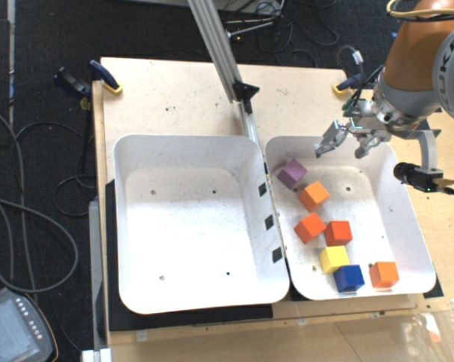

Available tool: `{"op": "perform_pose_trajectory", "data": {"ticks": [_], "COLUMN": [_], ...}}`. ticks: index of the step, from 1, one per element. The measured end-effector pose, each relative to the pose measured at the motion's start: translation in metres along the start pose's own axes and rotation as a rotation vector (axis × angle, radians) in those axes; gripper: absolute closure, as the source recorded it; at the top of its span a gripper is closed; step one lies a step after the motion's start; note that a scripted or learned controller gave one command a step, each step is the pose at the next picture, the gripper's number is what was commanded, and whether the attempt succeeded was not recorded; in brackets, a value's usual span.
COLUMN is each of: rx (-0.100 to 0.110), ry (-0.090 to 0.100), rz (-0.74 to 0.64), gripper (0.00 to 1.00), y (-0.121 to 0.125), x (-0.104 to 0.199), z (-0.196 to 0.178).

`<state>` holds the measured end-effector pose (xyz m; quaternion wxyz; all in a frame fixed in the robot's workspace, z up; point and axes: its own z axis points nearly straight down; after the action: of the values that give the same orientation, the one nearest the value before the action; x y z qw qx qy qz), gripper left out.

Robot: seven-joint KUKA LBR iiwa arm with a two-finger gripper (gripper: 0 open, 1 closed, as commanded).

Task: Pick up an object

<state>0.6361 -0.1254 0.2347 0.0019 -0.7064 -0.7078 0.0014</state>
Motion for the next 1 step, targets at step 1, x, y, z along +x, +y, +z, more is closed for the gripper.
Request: {"op": "perform_pose_trajectory", "data": {"ticks": [1], "rx": [-0.005], "ry": [-0.001], "rz": [-0.001], "gripper": [0.00], "y": [0.0009], "x": [0.0000], "z": [-0.0032]}}
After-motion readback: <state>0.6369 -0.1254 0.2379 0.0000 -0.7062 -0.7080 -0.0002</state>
